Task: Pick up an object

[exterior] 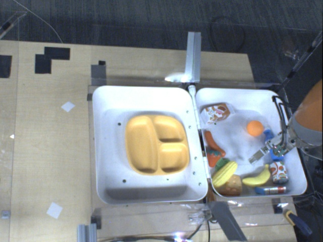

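Note:
The right bin (237, 96) holds several small objects. An orange ball (255, 128) lies near its middle and a printed snack packet (216, 113) at its upper left. Along the left wall lie a carrot (214, 143), a red and green vegetable (217, 160), a yellow corn cob (224, 171) and a brown potato (231, 185). A banana (257, 177), a small can (278, 173) and a marker (270, 189) sit at the front right. My gripper (270, 149) hangs low over the right side of this bin, between the ball and the can.
The left bin (108, 135) holds a yellow compartment tray (155, 143). The grey and orange arm (309, 120) enters over the right bin's right wall. A metal post (194, 57) stands behind the bins.

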### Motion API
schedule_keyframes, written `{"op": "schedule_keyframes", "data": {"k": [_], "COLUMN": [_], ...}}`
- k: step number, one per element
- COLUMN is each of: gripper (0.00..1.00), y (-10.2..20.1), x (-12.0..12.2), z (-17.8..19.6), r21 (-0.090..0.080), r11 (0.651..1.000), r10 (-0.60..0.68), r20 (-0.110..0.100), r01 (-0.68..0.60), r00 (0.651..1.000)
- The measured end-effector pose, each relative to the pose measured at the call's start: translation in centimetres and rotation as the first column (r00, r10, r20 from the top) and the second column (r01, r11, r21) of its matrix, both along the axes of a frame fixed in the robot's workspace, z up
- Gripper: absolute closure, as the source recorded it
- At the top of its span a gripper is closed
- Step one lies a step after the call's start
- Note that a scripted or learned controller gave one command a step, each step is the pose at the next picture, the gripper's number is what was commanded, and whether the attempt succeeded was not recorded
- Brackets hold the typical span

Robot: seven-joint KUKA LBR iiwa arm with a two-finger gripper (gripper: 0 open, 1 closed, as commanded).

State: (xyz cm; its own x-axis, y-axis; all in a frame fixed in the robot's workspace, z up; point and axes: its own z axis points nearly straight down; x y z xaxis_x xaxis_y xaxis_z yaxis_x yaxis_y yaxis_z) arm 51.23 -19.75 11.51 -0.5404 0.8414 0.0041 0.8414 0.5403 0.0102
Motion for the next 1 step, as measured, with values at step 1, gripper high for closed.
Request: {"op": "schedule_keyframes", "data": {"k": [1], "gripper": [0.00], "y": [1.63], "x": [-1.73], "z": [-0.89], "r21": [0.010], "r11": [0.855], "r10": [-0.519], "r20": [-0.009], "r01": [0.519], "r00": [0.855]}}
